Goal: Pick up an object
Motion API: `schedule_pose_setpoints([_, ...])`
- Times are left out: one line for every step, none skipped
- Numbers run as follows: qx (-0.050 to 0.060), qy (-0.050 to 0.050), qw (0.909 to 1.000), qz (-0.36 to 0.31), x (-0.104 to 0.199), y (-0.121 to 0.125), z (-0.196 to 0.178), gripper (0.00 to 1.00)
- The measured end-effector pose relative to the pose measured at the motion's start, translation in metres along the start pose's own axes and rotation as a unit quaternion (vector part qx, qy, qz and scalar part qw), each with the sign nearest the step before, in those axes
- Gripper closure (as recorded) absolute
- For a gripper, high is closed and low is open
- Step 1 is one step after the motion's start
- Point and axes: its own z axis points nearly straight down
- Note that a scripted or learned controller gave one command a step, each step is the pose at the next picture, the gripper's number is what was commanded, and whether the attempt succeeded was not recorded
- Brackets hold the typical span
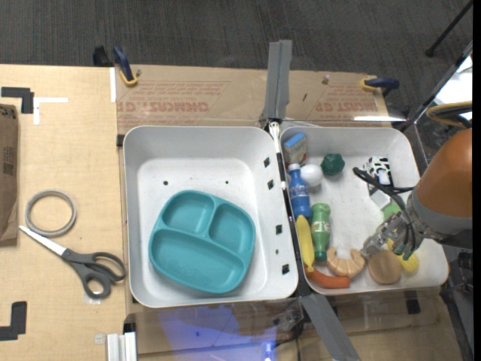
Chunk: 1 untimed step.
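Note:
My gripper hangs low over the front right corner of the right bin, with the arm coming in from the right. Just below it lies a tan round piece, and a bread-like piece sits to its left. A small yellow item and a green item show partly beside the wrist. Along the bin's left wall lie a blue bottle, a yellow banana, a green bottle and a red piece.
Farther back in the right bin are a dark green ball, a white ball and a black-and-white toy. The left bin holds a teal divided plate. Scissors and a tape roll lie on the bench at left.

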Motion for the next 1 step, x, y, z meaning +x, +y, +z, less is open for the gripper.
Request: schedule_pose_setpoints([0.0,0.0,1.0,-0.009,0.0362,0.0672,-0.0001,1.0])
